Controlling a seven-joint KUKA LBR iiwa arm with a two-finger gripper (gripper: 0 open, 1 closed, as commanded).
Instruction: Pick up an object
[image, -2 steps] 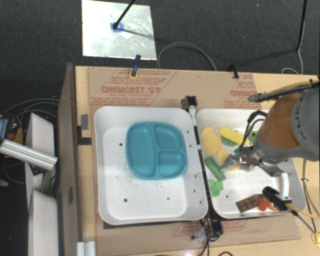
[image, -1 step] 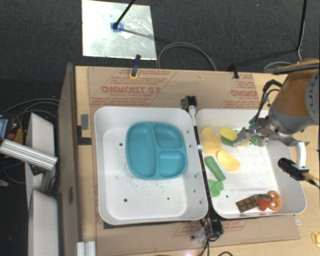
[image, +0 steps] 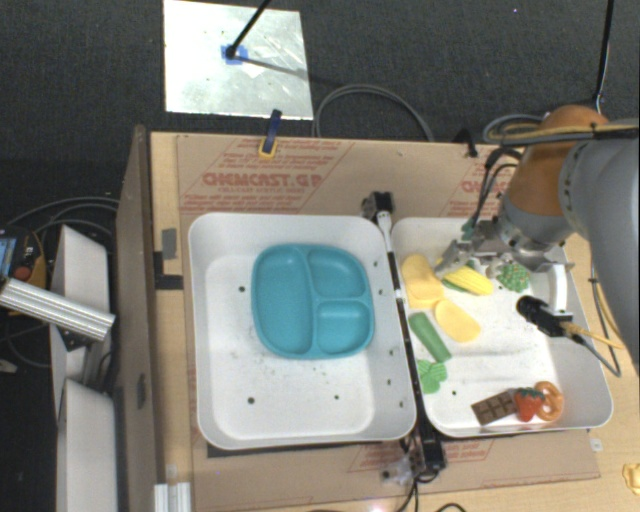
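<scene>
- End effector (image: 468, 258) sits low in the right bin (image: 585, 385), right on the toy corn cob (image: 468, 280); its grip can't be read.
- Left of it: yellow pieces (image: 422, 282), green pickle (image: 430, 337).
- Farther left, blue divided plate (image: 312, 300).

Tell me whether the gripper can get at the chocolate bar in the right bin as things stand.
Probably yes. The chocolate bar lies flat near the front edge of the right bin, open from above. The gripper is over the bin's far end by the corn. A strawberry beside the bar leaves little room on that side.
</scene>
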